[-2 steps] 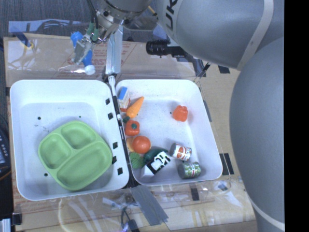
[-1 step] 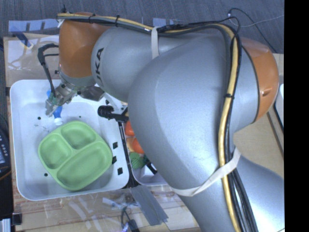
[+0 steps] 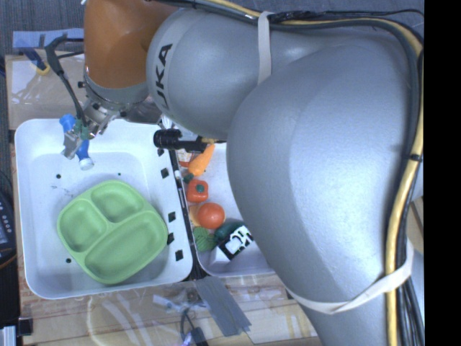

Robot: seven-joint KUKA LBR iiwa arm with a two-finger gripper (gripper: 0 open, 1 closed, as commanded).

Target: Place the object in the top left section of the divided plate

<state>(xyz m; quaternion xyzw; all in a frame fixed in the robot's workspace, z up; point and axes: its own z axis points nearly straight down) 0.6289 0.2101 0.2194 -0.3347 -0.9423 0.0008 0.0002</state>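
Pincer [image 3: 78, 144] hangs over the left bin's [image 3: 36, 193] back corner, apart from the green divided plate [image 3: 112, 231] below; grip state cannot be told. Carrot [image 3: 201, 158], tomato [image 3: 210, 215] and other toy foods lie in the right bin [image 3: 238, 265].

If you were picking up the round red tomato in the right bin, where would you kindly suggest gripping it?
Probably across the widest part of the round red tomato, coming straight down from above. It is smooth and round, so no side offers a handle, and a small red-orange toy and a green item seem to crowd its sides.
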